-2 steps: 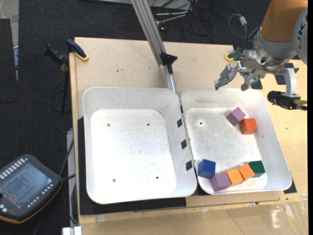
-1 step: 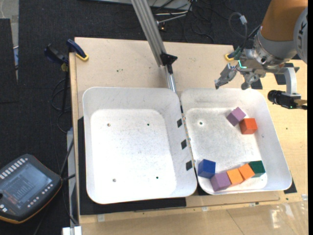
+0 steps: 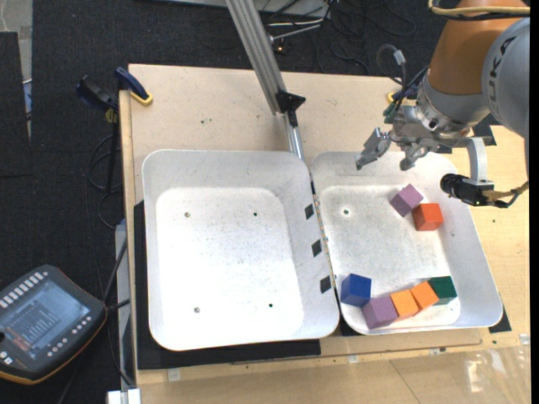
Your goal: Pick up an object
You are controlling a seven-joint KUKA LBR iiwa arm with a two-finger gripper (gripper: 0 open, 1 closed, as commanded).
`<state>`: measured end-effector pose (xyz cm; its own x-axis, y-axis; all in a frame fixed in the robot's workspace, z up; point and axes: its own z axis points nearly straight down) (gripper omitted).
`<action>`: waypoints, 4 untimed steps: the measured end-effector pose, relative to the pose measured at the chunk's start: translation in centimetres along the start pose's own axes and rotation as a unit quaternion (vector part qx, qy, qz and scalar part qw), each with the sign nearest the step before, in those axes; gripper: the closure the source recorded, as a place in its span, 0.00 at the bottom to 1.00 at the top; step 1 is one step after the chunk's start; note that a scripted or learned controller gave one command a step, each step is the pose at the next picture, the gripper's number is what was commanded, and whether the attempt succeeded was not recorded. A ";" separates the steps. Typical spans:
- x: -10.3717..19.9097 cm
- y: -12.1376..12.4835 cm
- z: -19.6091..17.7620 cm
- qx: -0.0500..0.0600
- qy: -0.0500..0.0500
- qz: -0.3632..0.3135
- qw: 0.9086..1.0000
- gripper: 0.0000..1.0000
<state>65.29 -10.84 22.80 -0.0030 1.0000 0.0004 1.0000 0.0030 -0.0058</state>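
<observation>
The right bin (image 3: 375,242) holds several small blocks. A pale purple block (image 3: 407,199) and an orange block (image 3: 429,216) lie together near its far right corner. Along its near edge sit a blue block (image 3: 356,289), a purple block (image 3: 379,310), an orange block (image 3: 405,302) and a green block (image 3: 441,289) in a row. My gripper (image 3: 390,158) hangs over the bin's far edge, up and left of the pale purple block. It is open, its two fingers spread apart with nothing between them.
The left bin (image 3: 223,242) lies beside the right one. A slanted metal rod (image 3: 257,49) comes down to the bins' far junction. A blue and yellow clamp (image 3: 126,87) sits at the bench's far left corner. A teach pendant (image 3: 42,318) lies bottom left.
</observation>
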 end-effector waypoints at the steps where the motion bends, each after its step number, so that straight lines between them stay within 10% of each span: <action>1: 0.5 -0.4 4.5 0.000 0.000 0.002 1.000 0.00; 2: 0.5 -1.3 9.3 0.000 0.000 0.002 1.000 0.00; 3: 0.5 -1.1 7.9 -0.004 -0.001 0.002 1.000 1.00; 4: 0.3 -0.9 3.5 -0.006 -0.001 0.001 1.000 1.00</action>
<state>64.39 -10.58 19.27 -0.0007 1.0000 -0.0016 1.0000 0.0007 0.0069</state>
